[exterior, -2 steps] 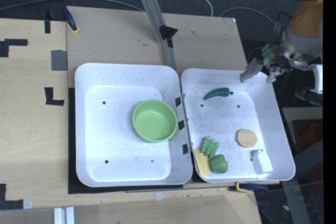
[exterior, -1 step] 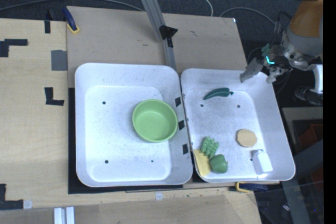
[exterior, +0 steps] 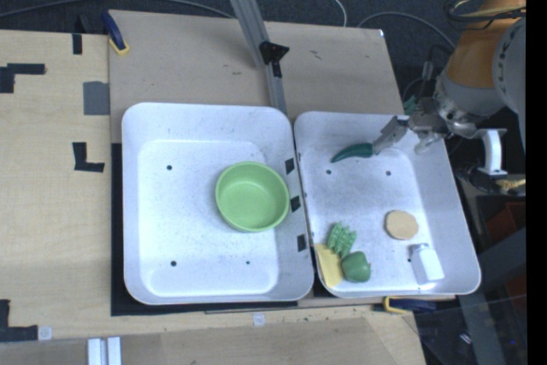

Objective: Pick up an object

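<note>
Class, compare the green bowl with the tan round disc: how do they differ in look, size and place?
The green bowl is hollow with a raised rim; the tan disc looks flat. The bowl is much wider than the disc. The bowl sits in the left bin, the disc in the right bin. Both are round in outline and lie apart from other things.

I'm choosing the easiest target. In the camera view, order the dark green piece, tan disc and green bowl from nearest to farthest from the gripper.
1. Dark green piece, right bin's top, beside the gripper.
2. Tan disc, right bin, lower right.
3. Green bowl, left bin.
</note>
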`<state>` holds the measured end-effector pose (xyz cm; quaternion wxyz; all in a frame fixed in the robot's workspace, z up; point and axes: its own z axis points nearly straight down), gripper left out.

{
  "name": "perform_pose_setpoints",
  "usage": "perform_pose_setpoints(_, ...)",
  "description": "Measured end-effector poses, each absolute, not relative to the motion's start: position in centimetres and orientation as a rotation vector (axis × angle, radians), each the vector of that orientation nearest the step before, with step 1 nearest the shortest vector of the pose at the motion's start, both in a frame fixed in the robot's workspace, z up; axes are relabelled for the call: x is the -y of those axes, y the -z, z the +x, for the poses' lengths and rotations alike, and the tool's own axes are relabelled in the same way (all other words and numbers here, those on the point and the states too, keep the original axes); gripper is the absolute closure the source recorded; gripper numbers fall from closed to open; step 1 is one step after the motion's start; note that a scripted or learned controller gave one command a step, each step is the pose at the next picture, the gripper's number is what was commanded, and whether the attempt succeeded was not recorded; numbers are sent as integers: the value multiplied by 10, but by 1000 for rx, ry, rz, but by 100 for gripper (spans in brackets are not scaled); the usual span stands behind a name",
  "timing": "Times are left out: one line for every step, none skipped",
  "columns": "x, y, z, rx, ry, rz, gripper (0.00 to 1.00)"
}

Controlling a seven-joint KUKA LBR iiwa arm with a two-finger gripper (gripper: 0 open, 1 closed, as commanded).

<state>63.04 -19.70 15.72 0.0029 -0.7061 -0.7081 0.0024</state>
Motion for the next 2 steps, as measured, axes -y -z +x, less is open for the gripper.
perform_pose_setpoints(194, -105, 620, 2220, -7, -2216, 0)
perform_pose_setpoints(193, -87, 620, 2222, -6, -2217, 0)
